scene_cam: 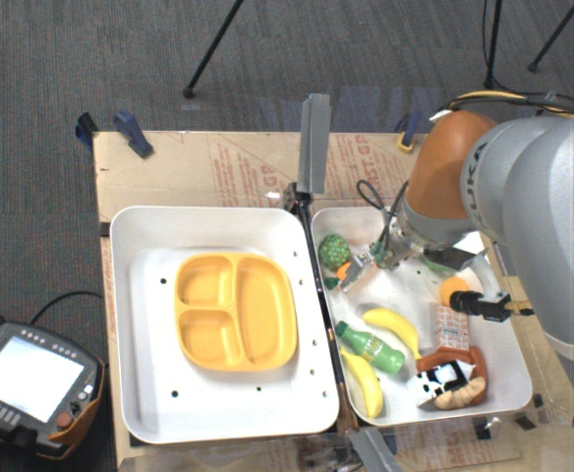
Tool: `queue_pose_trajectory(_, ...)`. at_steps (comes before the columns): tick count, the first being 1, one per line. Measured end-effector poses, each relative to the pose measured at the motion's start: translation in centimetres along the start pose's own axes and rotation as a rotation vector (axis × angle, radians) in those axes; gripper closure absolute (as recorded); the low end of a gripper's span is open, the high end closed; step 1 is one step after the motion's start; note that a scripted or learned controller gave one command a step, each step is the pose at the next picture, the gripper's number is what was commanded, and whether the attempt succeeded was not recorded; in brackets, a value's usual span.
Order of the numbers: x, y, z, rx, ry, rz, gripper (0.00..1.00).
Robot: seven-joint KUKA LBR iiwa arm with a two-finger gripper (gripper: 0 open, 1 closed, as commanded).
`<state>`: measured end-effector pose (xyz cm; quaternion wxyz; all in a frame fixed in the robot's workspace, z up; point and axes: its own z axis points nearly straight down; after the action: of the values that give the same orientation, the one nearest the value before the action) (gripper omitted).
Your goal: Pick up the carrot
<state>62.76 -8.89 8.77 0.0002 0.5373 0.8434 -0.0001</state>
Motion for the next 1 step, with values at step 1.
queue_pose_trajectory(1,-0.85,1.43,-0.07,-0.001,0.0,0.163,0.0)
